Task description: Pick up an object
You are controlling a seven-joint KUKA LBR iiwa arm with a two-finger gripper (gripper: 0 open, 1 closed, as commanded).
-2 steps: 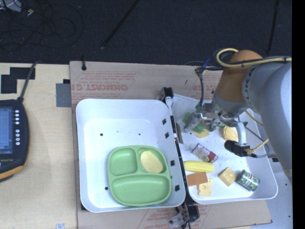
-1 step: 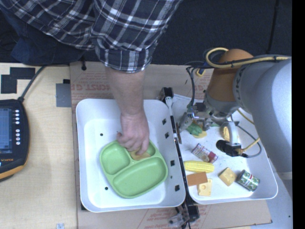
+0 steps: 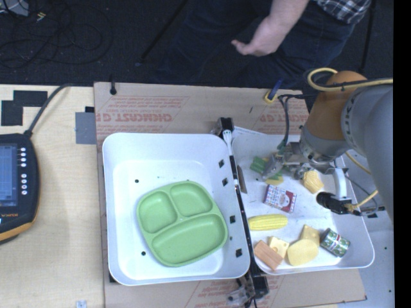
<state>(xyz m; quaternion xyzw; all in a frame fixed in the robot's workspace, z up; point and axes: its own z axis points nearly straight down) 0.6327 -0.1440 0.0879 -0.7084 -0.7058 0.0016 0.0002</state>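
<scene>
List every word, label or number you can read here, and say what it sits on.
Red print on the cardboard sheet under the bins: upside down, too blurred to read.
Red-and-white packet in the right bin: print too small.
Green can: label unreadable.
Pendant screen: unreadable.

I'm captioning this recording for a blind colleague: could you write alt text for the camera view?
A grey robot arm reaches from the right, its gripper low over the right bin, which holds toy food: an ear of corn, a red carton, a can and cheese. The left bin holds a green divided plate.
</scene>
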